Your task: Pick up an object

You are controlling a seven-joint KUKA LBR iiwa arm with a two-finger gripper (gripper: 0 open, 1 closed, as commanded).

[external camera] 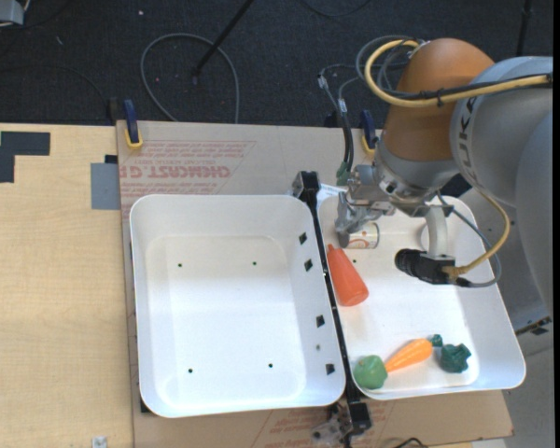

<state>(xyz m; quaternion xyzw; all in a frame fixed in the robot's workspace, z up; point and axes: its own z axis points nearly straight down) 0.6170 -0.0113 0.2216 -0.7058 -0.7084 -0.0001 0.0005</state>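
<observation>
Lying in the right bin (pixel 504 362): orange cone (pixel 346 276) by the divider; carrot (pixel 410 354) and green ball (pixel 371 371) near. Claw (pixel 353 220) hovers far-left over a small white item; finger state indeterminable. Step: approach; next, descend and grasp.

Light even and fairly bright, coming from overhead. White bins, left one (pixel 224 297), read clean without blown-out glare. Soft, short shadows: a faint one under the orange cone (pixel 345 276), a darker patch beneath the arm (pixel 448 110) in the right bin (pixel 485 343). Dull sheen on the arm's orange band. Floor at top (pixel 215 45) dark, cables barely legible. Focus moderate overall; small detail near the hand (pixel 355 217) soft, slightly grainy. No obvious edge distortion.
</observation>
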